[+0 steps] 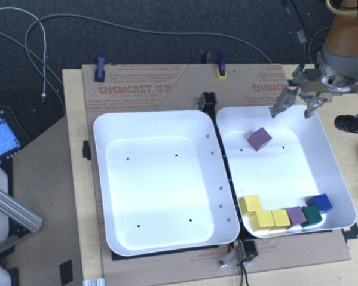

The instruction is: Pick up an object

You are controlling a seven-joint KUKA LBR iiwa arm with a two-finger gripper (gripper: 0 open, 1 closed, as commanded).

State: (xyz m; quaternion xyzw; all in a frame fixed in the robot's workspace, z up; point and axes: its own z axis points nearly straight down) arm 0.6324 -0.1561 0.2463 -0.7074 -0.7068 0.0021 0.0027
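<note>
Grey metal fingers of the gripper (pixel 297 106) stand spread apart with nothing between them, above the far edge of the right bin (pixel 329 155), a shallow smooth white tray with rounded corners. Well apart below, a purple cube (pixel 259 138) lies tilted; yellow, purple, green and blue blocks (pixel 284 214) crowd the near wall

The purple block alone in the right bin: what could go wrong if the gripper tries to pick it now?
1. The purple block lies turned at an angle, so the fingers may meet its corners and push it away.
2. The gripper is open above the right bin's far rim, off to the block's side; a straight descent could hit that rim.
3. The other blocks sit packed together along the near wall, leaving little finger room.
</note>
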